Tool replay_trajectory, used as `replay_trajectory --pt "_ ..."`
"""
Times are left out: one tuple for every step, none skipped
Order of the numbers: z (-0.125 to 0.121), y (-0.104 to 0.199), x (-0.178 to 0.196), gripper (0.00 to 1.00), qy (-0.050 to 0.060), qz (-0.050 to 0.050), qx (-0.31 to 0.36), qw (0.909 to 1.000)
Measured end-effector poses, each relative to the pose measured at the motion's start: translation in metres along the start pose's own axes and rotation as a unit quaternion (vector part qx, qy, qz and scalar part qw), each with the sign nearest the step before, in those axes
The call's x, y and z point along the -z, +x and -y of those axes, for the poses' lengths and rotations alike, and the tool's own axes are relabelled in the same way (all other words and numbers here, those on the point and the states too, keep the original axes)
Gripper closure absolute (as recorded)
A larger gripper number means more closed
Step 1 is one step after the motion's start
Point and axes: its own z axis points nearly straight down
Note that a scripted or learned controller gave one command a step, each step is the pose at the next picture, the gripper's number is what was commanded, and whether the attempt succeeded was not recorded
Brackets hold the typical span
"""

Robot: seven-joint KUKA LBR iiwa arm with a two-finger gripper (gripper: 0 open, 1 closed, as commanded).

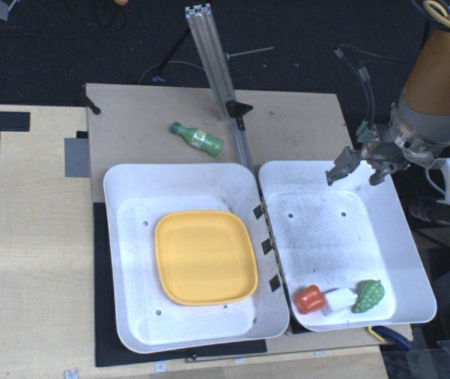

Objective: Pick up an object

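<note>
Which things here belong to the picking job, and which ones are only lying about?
Belong to the job:
- tool, above the right bin's far edge
- red pepper toy, white block and green grapes toy, in the right bin
- yellow plate, in the left bin

Just lying about:
- green bottle, on the bench behind the bins
- metal rail

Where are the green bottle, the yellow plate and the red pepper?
Bottle (197,139): camera view, on its body, lying on the bench behind the left bin.
Plate (206,257): camera view, on its flat centre, in the left bin.
Pepper (309,298): camera view, on its red body, in the right bin.
</note>
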Motion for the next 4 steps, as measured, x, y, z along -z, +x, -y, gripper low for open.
replay_trajectory --pt "-0.003 -0.001 -0.063 0.00 0.003 0.000 0.000 1.0000" --pt "0.003 -0.001 -0.107 0.00 0.002 0.000 0.000 1.0000" --pt "-0.004 0.000 -0.154 0.00 0.002 0.000 0.000 1.0000" --pt "-0.005 -0.002 -0.142 1.00 0.000 0.000 -0.001 1.0000"
